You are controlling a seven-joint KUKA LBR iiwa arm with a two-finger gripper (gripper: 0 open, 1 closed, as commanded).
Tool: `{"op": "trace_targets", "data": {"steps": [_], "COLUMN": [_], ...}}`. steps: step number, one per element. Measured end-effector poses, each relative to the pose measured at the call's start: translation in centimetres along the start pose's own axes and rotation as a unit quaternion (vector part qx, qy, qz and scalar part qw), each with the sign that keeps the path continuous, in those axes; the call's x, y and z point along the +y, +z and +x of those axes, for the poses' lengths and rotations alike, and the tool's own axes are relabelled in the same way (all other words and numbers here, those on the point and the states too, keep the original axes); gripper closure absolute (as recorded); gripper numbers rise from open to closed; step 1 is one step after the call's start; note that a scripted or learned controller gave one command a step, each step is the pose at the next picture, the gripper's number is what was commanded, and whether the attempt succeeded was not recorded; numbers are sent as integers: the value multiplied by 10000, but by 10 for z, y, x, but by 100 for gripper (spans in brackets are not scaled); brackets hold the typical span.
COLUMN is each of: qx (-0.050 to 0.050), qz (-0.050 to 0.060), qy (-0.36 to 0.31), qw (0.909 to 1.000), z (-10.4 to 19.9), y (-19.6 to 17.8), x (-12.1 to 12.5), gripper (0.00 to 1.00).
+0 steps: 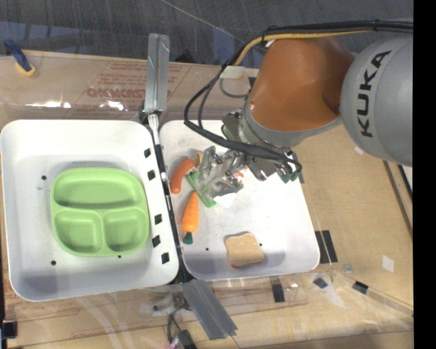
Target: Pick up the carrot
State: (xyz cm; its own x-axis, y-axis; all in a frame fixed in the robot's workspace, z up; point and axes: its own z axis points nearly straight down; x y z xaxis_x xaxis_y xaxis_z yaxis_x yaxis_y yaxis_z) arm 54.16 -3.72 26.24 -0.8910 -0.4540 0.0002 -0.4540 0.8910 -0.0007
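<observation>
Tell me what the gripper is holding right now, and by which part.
It cannot be told. The gripper sits low in the right bin between two orange pieces; the carrot lies just beside it, and nothing shows clearly between the jaws.

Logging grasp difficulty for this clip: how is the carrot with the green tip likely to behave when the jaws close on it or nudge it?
The carrot looks like a smooth, rigid toy, so it probably keeps its shape. Its round, tapered body may roll or pivot on the right bin's slick floor if pushed. Being narrow, it could slip out unless the gripper pinches across its middle.
</observation>
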Motion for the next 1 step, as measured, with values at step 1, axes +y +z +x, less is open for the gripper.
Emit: {"op": "trace_targets", "data": {"steps": [1], "qx": [-1], "qz": [-5], "qy": [-549], "qw": [9985], "z": [1], "y": [4], "x": [37], "gripper": [100]}}
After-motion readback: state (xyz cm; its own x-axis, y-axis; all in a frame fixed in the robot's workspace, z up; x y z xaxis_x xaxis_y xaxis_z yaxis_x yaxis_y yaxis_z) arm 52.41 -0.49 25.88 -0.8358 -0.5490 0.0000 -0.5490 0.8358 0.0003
